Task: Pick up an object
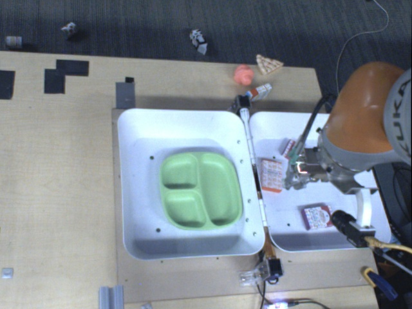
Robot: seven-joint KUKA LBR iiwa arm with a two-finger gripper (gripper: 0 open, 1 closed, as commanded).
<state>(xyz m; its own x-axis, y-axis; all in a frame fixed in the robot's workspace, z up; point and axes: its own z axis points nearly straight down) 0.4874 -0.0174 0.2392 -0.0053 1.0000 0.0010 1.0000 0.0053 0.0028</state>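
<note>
Packet (pixel 271 174) under my gripper (pixel 297 176) looks flat, light and thin; edge seems best; my grip state I cannot tell.

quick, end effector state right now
end effector: cannot be told; it is low in the right bin, beside the red and white packet.

A green divided plate (pixel 201 190) lay in the left bin (pixel 135 172). Over the right bin (pixel 270 131) the gripper (pixel 297 176) hung beside a red-and-white packet (pixel 271 174); a darker packet (pixel 316 217) lay nearer the front.
</note>
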